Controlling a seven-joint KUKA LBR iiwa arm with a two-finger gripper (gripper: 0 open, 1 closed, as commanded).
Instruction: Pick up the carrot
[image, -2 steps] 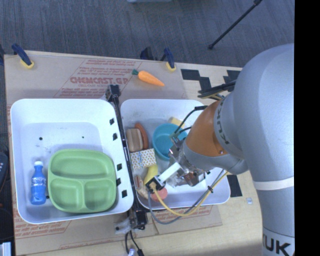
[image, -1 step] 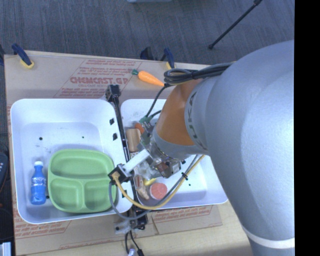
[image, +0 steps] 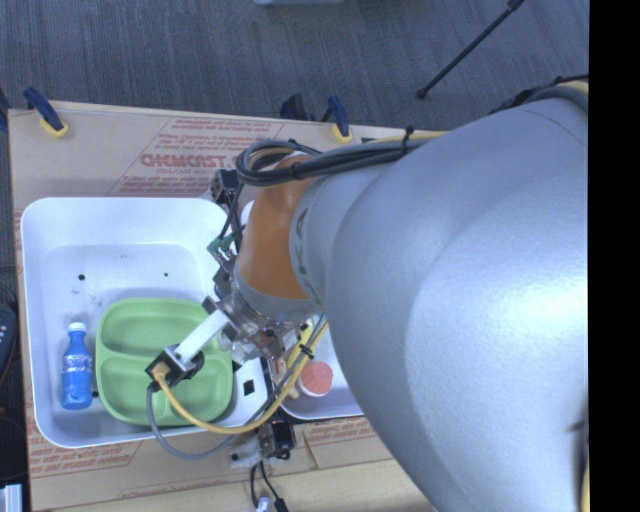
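Camera view: the bench (image: 60, 455) was covered with printed cardboard (image: 150, 150), on grey carpet (image: 200, 50). A round orange-red object, possibly the carrot (image: 316, 378), lay in the right bin (image: 335, 405), right of the green plate (image: 140, 330). The gripper (image: 250, 345) hung at that plate's right edge; its opening could not be determined.

Arm (image: 470, 300): broad, smooth, rounded grey casing. Orange band (image: 268, 250) above the wrist. Black cables (image: 290, 155) looped over the band's top. Metal fittings (image: 250, 325) below the band.
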